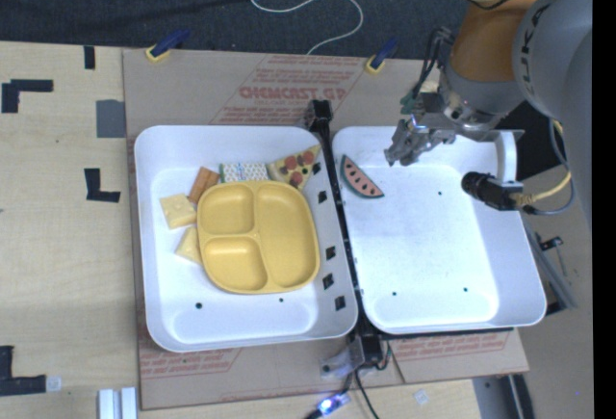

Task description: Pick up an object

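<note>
A watermelon slice toy point(360, 178) lies in the right bin point(452, 301), close to its far left corner. My gripper point(401, 151) hangs over the back of that bin, a short way right of the slice and apart from it. Nothing shows between its fingers. In the left bin point(168, 311) a yellow divided plate point(258, 236) lies in the middle, with a pizza slice toy point(295, 166), a patterned flat piece point(243, 172), an orange cracker point(202, 183) and pale yellow cheese pieces point(178, 211) around its back and left sides.
A black divider with clips point(334, 215) runs between the two bins. The arm's grey body and orange band point(500, 13) reach in from the upper right. A white cable point(308, 8) lies on the dark floor behind the bench.
</note>
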`<state>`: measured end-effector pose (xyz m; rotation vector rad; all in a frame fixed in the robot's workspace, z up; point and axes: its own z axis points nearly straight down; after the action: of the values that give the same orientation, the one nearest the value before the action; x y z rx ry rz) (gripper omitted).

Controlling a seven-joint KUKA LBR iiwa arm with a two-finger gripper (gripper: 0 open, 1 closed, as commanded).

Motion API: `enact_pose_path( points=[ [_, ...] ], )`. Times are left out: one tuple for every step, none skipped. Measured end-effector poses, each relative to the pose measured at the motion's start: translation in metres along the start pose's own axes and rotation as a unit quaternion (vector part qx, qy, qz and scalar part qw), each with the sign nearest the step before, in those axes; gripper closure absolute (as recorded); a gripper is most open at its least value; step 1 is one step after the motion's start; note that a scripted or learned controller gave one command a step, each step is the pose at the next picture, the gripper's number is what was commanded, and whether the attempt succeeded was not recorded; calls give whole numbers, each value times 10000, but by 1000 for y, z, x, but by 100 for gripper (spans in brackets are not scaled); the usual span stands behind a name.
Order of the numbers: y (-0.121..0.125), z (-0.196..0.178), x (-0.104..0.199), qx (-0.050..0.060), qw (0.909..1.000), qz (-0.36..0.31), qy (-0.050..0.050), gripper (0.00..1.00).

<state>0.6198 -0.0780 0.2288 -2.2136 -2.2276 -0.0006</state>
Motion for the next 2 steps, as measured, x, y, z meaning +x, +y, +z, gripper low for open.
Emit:
enact_pose_path(
  points=[
    [-6,-2,53,9,10000,4,-1,100],
    [0,-4,106,4,10000,-3,2,100]
  ],
)
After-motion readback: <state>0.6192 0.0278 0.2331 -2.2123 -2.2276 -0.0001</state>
